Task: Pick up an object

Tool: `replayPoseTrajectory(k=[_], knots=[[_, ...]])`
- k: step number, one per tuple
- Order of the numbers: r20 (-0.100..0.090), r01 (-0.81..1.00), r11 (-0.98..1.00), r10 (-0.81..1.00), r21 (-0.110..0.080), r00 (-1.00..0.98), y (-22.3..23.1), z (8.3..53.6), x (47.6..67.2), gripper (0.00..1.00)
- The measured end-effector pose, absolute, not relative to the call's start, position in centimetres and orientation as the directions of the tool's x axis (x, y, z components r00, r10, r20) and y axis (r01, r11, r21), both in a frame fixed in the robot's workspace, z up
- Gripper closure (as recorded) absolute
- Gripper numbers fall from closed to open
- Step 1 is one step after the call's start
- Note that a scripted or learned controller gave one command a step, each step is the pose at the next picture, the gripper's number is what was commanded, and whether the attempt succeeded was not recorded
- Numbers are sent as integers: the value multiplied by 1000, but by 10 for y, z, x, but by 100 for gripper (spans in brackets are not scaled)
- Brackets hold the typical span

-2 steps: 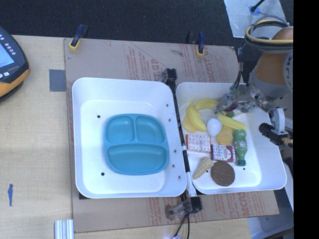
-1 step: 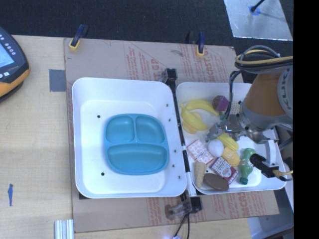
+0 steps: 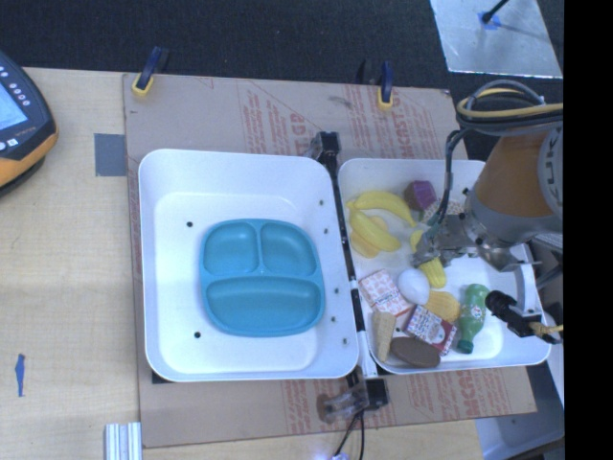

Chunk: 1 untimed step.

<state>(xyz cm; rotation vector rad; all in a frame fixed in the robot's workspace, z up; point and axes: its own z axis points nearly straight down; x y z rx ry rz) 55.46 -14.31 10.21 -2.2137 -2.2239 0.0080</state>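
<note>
- No single object is named by the task; the candidates are piled in the right bin (image 3: 498, 353), in the right half of the frame.
- The gripper (image 3: 439, 242) is seen low over that pile, near the bin's middle, just beside a small yellow piece (image 3: 433, 272) and a white egg (image 3: 414, 285).
- Whether anything is pinched cannot be told: the gripper's tip is dark and blurred against the clutter, so its state is left undecided.
- The task is judged to be at the reach or grasp stage; nothing is seen lifted clear, so the pick and the lift are taken as not yet done.
- Around the gripper, a banana (image 3: 375, 220) lies to its left, a purple block (image 3: 420, 195) above it, and a green bottle (image 3: 471, 316) lower right.
- A patterned carton (image 3: 382, 291), a red packet (image 3: 428, 328) and a brown piece (image 3: 415, 353) are crowded at the bin's lower left; such crowding is likely to hinder a clean grip.
- A blue divided plate (image 3: 261, 278) is held in the left bin (image 3: 163, 257).
</note>
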Motion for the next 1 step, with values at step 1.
replayPoseTrajectory(k=[1], knots=[[3,1000,14,1000,6,-14,-55,198,563,100]])
